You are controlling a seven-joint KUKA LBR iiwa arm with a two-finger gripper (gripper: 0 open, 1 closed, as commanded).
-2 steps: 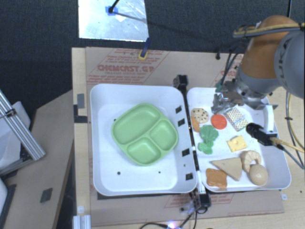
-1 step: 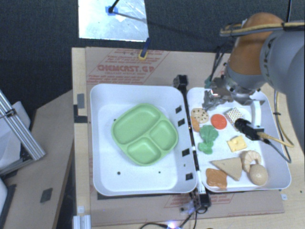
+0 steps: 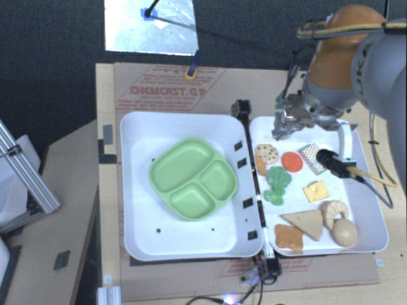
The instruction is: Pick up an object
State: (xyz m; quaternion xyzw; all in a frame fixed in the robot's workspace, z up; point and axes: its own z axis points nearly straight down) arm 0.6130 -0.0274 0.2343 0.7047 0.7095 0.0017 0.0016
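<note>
The gripper (image 3: 284, 127) hangs over the right bin's (image 3: 379, 224) far left corner, nothing visibly between its fingers, while the nearest object, a cookie (image 3: 267, 152), lies just toward seven o'clock.

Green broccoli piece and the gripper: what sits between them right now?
In the camera view, a chocolate-chip cookie lies between the gripper and the green broccoli piece, with bare white bin floor just below the gripper.

Pale green tray (image 3: 193, 179) in a white bin (image 3: 137, 170). In the other white bin (image 3: 372, 224): tan cookie (image 3: 266, 152) with dark chips, red disc (image 3: 292, 162), green broccoli (image 3: 277, 183), yellow cheese (image 3: 316, 190), beige egg (image 3: 345, 231), and checkered wafer (image 3: 310, 154).
</note>
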